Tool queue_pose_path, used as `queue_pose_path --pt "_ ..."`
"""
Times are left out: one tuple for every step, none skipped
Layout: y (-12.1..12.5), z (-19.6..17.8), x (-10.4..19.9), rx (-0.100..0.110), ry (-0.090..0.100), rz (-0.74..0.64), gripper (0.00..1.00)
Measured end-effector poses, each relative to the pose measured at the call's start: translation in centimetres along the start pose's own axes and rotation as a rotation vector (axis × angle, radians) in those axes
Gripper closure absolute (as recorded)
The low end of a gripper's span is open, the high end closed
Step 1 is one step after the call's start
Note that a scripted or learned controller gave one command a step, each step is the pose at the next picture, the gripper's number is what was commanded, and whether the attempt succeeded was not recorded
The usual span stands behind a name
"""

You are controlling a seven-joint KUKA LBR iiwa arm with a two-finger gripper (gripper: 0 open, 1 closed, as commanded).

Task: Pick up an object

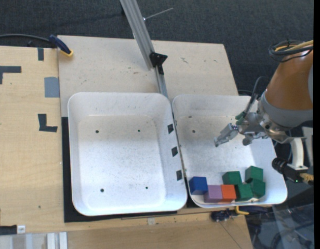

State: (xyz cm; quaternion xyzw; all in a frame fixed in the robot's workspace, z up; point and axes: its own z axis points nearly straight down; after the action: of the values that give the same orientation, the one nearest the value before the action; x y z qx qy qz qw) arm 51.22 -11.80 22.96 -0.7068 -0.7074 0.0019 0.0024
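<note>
Several small blocks lie along the front edge of the right bin [201,108]: a blue cube [198,184], a purple block [215,192], an orange block [228,192] and several green blocks [247,183] bunched at the front right corner. My gripper [232,139] hangs over the middle of the right bin, behind the blocks and apart from them. It is open, with nothing between its fingers [223,137]. The orange-banded wrist [290,92] comes in from the right.
The left bin [77,113] sits beside the right one, with a shared rim between them. A slanted metal pole [142,32] runs down from the top to the bins' back edge. The wooden bench [25,139] extends to the left.
</note>
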Motion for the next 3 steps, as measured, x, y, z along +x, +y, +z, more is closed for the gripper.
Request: queue_pose_path --pt "-1.0 5.9 -0.3 0.002 0.000 0.001 0.00" --pt "-1.1 10.3 -0.4 0.001 0.000 0.001 0.00" --pt "-1.0 9.0 -0.4 -0.002 0.001 -0.001 1.00"
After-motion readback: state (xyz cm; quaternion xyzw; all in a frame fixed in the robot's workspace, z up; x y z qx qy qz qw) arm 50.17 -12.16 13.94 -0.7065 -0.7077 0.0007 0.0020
